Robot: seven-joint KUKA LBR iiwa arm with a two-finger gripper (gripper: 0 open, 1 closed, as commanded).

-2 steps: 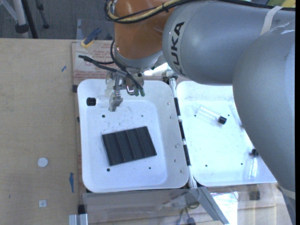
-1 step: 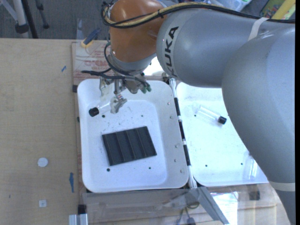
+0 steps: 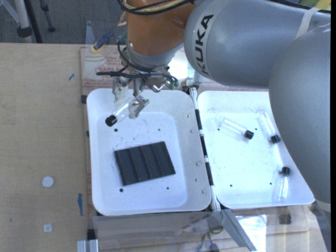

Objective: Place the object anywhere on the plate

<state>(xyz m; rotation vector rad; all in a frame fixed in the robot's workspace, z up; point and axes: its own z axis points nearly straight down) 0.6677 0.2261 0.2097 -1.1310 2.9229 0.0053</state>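
A dark grey ribbed plate [image 3: 145, 163] lies flat in the left bin [image 3: 100, 140], a little below its middle. My gripper [image 3: 129, 102] hangs over the bin's upper left part, above and to the left of the plate. It is shut on a clear vial [image 3: 119, 114] with a black cap [image 3: 111, 121]. The vial slants down to the left, cap end lowest, and sticks out past the fingers [image 3: 139, 105]. The vial is apart from the plate, off its upper left corner.
The right bin [image 3: 247, 193] holds three more clear vials with black caps [image 3: 235, 128] [image 3: 267, 125] [image 3: 283, 181]. A ridge [image 3: 202, 146] divides the two bins. The big grey arm covers the upper right. Bare wooden bench [image 3: 42, 130] lies to the left.
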